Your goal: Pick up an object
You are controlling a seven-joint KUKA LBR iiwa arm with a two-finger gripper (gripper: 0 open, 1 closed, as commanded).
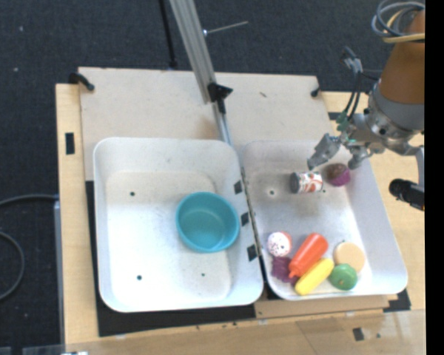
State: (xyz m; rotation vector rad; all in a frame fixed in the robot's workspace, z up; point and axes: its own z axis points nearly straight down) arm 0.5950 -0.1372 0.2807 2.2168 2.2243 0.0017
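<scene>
Toy pile [314, 261] crowds right bin [370, 198] near edge; pincer [339, 152] above can [308, 183], seemingly spread, holding nothing.

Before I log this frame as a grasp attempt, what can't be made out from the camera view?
- End effector: open or shut cannot be told; too small and blurred over the right bin.
- Small can: its label is too small to read.
- Purple object: partly hidden by the end effector.
- Purple toy: mostly covered by the orange carrot and white ball.
</scene>
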